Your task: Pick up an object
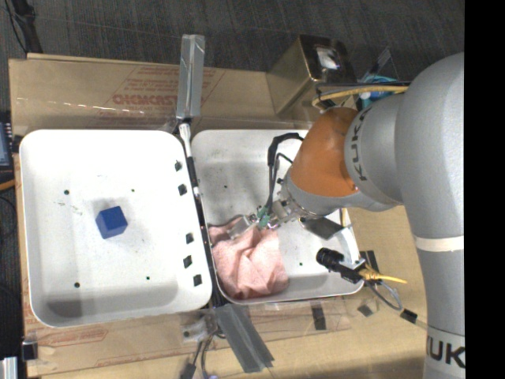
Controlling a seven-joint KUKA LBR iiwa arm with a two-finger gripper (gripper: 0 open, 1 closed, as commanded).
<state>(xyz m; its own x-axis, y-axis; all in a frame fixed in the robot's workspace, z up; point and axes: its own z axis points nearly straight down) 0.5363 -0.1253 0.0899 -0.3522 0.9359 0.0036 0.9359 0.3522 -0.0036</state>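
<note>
Two bins: the cloth's bin [233, 160] and the other bin [87, 160] sit side by side and share a middle wall.
Pink cloth: the pink cloth [251, 268] lies in a soft, crumpled heap on the floor of its bin, right up against the middle wall.
Blue cube: the blue cube [112, 221] sits alone in the other bin, well apart from the pink cloth, over the middle wall from it.
Gripper: the gripper [266, 214] is down low at the top edge of the pink cloth. It looks to be touching the cloth or just above it.
Jaws: I cannot tell if they are spread or pressed together. The tip is small and dark against the cloth.
Arm: the arm [379, 156], with its orange band [323, 160], leans in from the side of the pink cloth that is away from the cube.
Step now: I think it is going for the pink cloth, because the tip is right at it and far from the cube.
How far along: the pink cloth lies flat in its bin, so nothing is picked up yet.
How to do it well: push down into a fat fold of the pink cloth, not its thin edge. Grab a good bunch and squeeze slowly. Then lift straight up and high, because a soft cloth hangs down long.
Watch out: a thin bit could slip free, and the hanging pink cloth could drag on the wall beside it.
</note>
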